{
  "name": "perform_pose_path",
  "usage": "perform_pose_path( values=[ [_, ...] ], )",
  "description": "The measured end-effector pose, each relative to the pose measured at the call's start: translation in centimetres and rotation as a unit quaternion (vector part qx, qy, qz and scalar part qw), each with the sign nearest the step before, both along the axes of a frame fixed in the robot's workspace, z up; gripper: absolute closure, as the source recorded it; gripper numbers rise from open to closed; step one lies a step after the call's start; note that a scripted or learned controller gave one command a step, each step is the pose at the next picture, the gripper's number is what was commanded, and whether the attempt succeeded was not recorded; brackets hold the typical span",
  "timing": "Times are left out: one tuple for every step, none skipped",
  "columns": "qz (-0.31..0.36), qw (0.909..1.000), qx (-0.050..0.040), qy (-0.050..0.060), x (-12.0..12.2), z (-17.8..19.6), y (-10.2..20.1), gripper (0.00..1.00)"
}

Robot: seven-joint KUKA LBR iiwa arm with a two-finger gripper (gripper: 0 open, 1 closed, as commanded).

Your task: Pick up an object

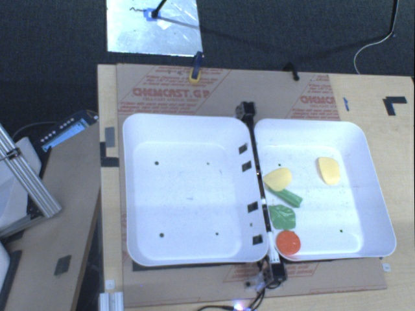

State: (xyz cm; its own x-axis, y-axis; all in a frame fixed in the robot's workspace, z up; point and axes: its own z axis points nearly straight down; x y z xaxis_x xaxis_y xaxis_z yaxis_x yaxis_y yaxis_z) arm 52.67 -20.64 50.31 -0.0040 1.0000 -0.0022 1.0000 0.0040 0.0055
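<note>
The right bin (363, 173) holds several small objects. A yellow piece (277, 178) lies near the bin's left wall, with a green stick (289, 197) just below it. Beneath those sits a green block (283, 217), and an orange-red round object (288, 241) rests in the front left corner. Another yellow piece (329, 170) lies apart towards the middle right of the same bin.
The left bin (188, 193) stands beside the right one, joined by a black clip strip (253, 173). Both rest on a cardboard sheet (175, 89) over the bench. A shiny metal plate (152, 18) lies at the back, and a metal frame (26, 180) stands at the left.
</note>
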Motion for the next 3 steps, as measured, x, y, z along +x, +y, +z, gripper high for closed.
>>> perform_pose_path(
  values=[
    [0.0,1.0,0.0001,0.0,-1.0,1.6,0.0,1.0],
    [-0.001,1.0,0.0001,0.0,-2.3,3.3,0.0,1.0],
    [0.0,1.0,-0.0003,0.001,-0.6,3.2,0.0,1.0]
  ],
)
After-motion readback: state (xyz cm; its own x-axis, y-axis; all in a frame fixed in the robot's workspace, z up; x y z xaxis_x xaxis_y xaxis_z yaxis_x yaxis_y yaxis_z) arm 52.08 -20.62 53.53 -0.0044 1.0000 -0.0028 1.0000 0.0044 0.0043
